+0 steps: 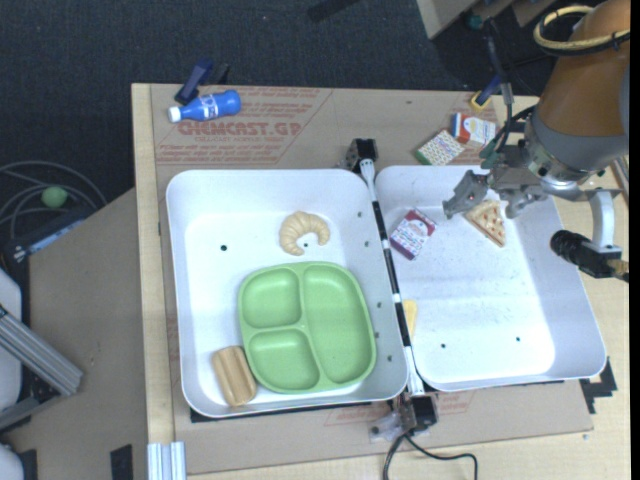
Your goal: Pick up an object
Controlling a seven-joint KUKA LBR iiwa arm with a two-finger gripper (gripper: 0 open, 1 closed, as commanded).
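Observation:
A pizza slice (489,224) lies in the back part of the right bin (500,328). My gripper (487,200) hangs just above the slice's back edge, its fingers spread open to either side with nothing between them. Left of it a small red and white packet (411,235) rests on the bin floor. The left bin (200,228) holds a croissant (303,231), a green divided plate (305,326) and a tan bread roll (234,376) at the front left.
On the bench behind the bins lie a blue and white bottle (205,105) and small printed cards (455,140). A yellow piece (410,316) sits at the seam between the bins. The arm (585,88) comes down over the right bin's back right corner.

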